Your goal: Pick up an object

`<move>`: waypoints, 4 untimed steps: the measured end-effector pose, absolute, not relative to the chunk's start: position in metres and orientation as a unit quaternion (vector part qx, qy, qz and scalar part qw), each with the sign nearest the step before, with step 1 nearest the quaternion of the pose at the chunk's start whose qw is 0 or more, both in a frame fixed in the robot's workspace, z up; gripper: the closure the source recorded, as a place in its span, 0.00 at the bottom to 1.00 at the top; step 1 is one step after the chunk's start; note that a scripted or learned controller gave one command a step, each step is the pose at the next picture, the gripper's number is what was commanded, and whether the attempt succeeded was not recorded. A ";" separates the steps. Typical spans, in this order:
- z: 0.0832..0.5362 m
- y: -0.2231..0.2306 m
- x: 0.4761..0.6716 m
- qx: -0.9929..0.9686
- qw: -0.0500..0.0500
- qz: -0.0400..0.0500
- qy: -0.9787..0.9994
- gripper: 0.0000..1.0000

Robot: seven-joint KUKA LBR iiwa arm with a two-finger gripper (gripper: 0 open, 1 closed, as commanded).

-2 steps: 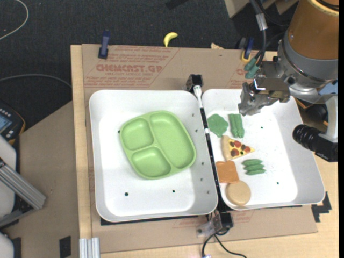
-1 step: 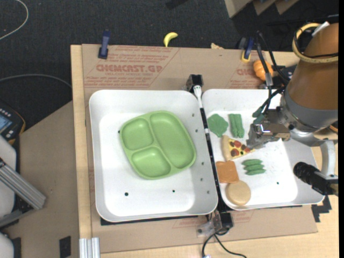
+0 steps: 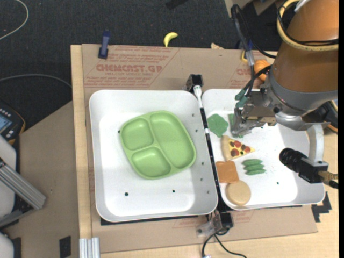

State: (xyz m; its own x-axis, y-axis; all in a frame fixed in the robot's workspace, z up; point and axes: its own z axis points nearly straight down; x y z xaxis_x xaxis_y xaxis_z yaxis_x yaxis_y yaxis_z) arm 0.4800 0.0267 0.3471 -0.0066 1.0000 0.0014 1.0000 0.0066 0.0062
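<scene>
My gripper (image 3: 240, 129) hangs low over the right bin (image 3: 290, 195), near its back left part. Just to its left lies a green leaf-shaped toy (image 3: 217, 124). Right below it is a toy pizza slice (image 3: 236, 148). Further toward the front are a green pea pod (image 3: 253, 167), an orange-brown toast square (image 3: 227, 171) and a round beige cookie (image 3: 238, 193). I see nothing held in the gripper. The arm's grey and orange body hides the bin's back right part.
The left bin (image 3: 107, 187) holds a green divided plate (image 3: 156, 143). A small orange thing (image 3: 260, 66) peeks out behind the arm at the back. A yellow toy banana (image 3: 170, 37) and a blue clamp (image 3: 104, 45) lie at the bench's far edge.
</scene>
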 end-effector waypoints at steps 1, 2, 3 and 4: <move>0.207 0.022 0.559 0.707 -0.003 -0.004 0.707 1.00; 0.268 0.058 0.540 0.705 0.001 0.003 0.709 1.00; 0.180 0.053 0.565 0.707 -0.003 -0.004 0.707 1.00; 0.184 0.081 0.502 0.706 -0.004 -0.002 0.708 1.00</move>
